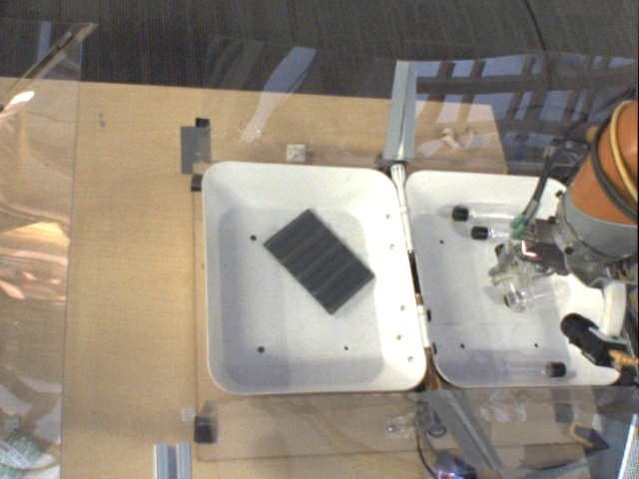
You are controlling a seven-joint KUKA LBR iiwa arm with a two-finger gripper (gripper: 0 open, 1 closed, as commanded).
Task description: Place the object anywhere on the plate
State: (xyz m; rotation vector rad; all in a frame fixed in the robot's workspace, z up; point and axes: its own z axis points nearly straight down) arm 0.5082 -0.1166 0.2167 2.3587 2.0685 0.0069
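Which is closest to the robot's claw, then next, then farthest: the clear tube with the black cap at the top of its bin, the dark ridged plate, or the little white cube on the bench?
From the gripper:
1. Clear tube, same right bin.
2. Dark ridged plate, left bin.
3. White cube, on the bench beyond the left bin.

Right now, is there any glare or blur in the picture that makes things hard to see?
Camera view: bright glare streaks the clear sheet on the left; the dark plate in the left bin is sharp; the claw and the clear tubes in the right bin blur into white, hard to separate.
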